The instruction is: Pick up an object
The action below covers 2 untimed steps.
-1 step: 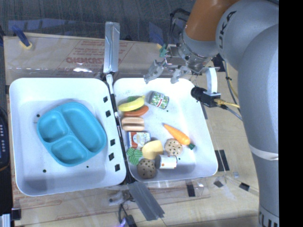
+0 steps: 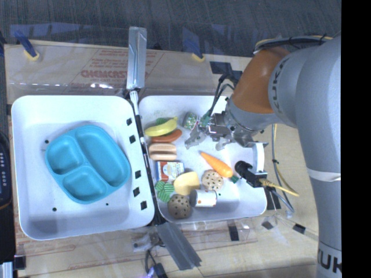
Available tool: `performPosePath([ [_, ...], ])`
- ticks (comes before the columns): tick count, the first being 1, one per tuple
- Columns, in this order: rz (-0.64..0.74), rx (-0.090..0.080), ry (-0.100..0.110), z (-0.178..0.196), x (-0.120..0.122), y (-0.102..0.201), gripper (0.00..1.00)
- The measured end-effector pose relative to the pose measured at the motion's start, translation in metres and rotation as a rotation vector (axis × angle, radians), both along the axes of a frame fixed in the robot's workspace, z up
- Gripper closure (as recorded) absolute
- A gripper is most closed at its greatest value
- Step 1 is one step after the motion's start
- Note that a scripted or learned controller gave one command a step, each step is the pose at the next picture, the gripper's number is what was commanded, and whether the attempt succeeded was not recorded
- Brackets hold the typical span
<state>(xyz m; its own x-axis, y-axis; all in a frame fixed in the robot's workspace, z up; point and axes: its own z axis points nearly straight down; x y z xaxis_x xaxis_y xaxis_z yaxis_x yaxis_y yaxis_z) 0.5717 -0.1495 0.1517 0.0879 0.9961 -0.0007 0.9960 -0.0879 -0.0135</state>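
One orange carrot (image 2: 216,164) with green tip, pincer (image 2: 204,133) just above it, grip state unclear, perhaps empty.

Robot lab: industrial arm (image 2: 301,91) over bench, two white bins (image 2: 35,213), toy food (image 2: 215,164), taped markers.

The right bin (image 2: 255,204) is crowded: banana (image 2: 160,126), hot dog (image 2: 163,150), carrot (image 2: 216,164) and 2 cookies (image 2: 212,180) lie close together. Bare floor rings the blue tray (image 2: 87,162) in the left bin (image 2: 35,219).
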Motion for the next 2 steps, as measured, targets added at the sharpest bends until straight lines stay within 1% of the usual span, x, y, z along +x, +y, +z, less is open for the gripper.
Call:
performPosePath([
  [1, 0.32, 0.002, -0.012, -0.06, -0.02, -0.047, 0.0],
  [2, 0.323, 0.001, -0.013, -0.049, -0.019, -0.047, 1.0],
])
